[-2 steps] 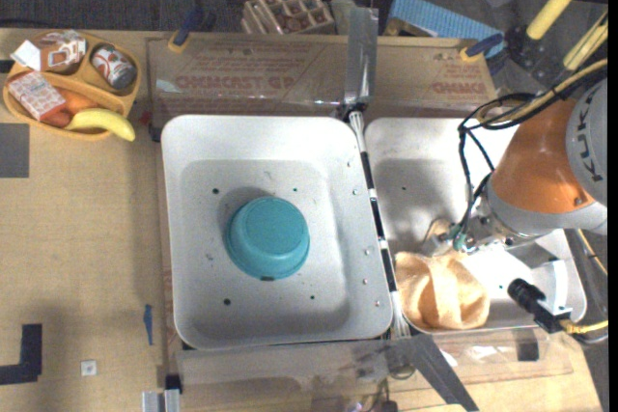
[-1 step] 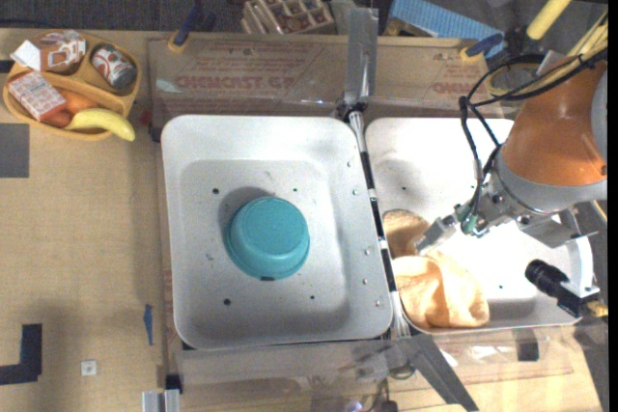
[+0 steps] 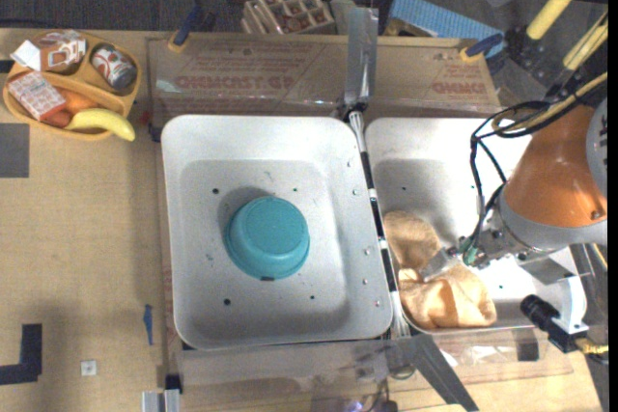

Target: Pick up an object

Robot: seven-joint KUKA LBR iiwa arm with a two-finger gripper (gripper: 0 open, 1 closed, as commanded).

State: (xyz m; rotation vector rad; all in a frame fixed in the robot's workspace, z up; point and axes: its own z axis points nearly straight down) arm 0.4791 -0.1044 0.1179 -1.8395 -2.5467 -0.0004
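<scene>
Tan cloth (image 3: 439, 280) lies bunched in the right bin (image 3: 425, 150), touching the claw (image 3: 446, 258); grip unclear.

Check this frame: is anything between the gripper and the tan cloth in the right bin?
Nothing visible does. The gripper is down in the right bin, right at the tan cloth heaped against the bin's left wall. The teal bowl sits apart in the left bin.

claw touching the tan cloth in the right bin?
Touching. In the camera view the claw presses down onto the tan cloth at its middle, with fabric bunched on both sides of it and no gap showing.
</scene>
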